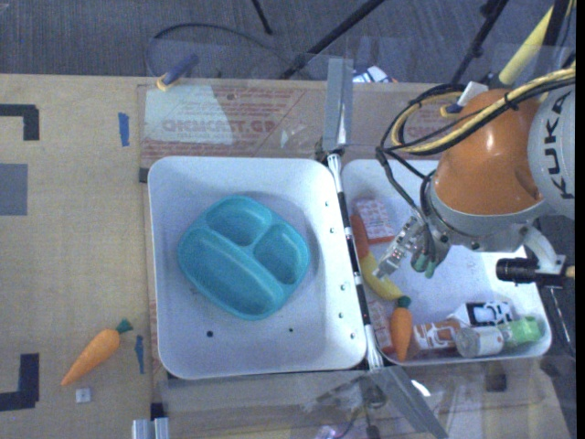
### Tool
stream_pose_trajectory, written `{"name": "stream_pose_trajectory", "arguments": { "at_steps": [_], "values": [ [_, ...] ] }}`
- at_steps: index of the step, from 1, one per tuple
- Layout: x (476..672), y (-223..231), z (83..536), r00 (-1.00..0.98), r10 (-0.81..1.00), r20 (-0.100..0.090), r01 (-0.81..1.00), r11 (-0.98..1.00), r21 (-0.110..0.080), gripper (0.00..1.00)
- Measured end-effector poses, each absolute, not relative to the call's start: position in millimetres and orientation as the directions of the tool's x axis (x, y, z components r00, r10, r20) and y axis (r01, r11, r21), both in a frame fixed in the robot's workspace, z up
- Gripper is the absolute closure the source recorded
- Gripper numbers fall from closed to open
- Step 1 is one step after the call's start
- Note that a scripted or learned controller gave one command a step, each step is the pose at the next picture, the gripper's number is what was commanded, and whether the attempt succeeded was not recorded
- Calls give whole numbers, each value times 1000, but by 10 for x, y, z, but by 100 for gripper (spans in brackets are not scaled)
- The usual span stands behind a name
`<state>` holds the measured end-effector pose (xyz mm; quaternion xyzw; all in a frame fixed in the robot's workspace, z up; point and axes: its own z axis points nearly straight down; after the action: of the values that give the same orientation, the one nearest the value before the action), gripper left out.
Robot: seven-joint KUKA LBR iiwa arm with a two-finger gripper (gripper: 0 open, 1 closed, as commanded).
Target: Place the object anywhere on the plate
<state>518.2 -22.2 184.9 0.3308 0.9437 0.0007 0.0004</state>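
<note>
Pincer (413, 252): hangs over the right white bin (539, 337), above the yellow banana (382, 282); fingers slightly parted, nothing between them.
Plate: blue sectioned plastic plate (243, 255) lies in the left white bin (183, 186).
Nearby: orange carrot (400, 332) beside the banana.

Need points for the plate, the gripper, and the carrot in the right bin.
plate (243, 256), camera view, middle ridge between its compartments.
gripper (409, 256), camera view, midway between its fingertips.
carrot (400, 331), camera view, orange body, in the right bin's near-left corner.
</note>
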Motion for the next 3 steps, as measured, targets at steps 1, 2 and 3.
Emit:
{"name": "stream_pose_trajectory", "arguments": {
  "at_steps": [1,2,3],
  "values": [
    [5227,735,2026,-813,583,-3,583,813,4,100],
    [5144,1554,2233,-826,563,-3,563,826,3,100],
    [4795,2225,2426,-915,402,-3,402,915,4,100]
  ]
}}
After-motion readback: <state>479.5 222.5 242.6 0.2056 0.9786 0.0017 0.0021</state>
